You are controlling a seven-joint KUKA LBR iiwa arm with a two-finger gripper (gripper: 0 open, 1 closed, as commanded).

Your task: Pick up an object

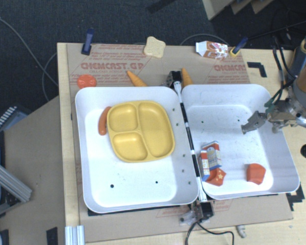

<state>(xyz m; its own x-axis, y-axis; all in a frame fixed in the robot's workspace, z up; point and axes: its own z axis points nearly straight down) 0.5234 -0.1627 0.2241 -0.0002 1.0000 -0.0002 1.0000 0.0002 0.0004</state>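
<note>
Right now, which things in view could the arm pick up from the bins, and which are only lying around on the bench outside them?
In the bins, candidates for the pick:
- small carton
- orange-red block
- hot dog
- yellow divided plate

Lying on the bench behind the bins:
- bread slice
- carrot
- crumpled wrapper
- blue clip
- orange disc

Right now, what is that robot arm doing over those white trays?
The gripper hangs over the right bin, with nothing between its fingers. Below it lie a red block and a small carton. The left bin holds a yellow divided plate with a toy sausage beside it. Nothing is picked up yet.
</note>
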